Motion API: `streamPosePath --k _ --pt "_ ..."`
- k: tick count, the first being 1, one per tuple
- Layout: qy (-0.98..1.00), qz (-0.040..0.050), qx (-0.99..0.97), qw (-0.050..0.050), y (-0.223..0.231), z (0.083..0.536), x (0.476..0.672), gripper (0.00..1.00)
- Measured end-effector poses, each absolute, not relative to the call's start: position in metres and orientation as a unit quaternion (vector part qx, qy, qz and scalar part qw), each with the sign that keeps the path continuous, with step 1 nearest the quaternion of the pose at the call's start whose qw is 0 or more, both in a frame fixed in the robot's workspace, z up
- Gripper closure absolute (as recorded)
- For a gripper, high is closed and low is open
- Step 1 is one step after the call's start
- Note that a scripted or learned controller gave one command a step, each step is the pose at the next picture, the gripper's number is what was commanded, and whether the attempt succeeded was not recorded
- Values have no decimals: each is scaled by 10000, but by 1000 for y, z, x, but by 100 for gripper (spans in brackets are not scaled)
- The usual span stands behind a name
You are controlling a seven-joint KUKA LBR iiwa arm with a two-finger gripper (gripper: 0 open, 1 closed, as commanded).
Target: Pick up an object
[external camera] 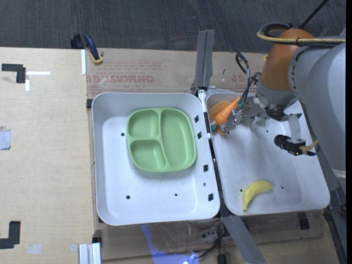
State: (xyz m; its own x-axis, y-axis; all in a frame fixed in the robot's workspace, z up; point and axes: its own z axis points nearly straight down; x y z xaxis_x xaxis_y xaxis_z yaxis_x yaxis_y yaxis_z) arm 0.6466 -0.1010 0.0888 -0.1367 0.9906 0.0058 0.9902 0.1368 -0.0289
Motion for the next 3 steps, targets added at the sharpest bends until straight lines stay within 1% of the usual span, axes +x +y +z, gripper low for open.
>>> streamPosePath --k 1,2,3 --pt "-7529 106 -6578 179 -104 87 650 0" --pt "-7573 91 -6527 185 -114 87 650 0" --pt "-7582 116 -6518 137 -104 87 650 0"
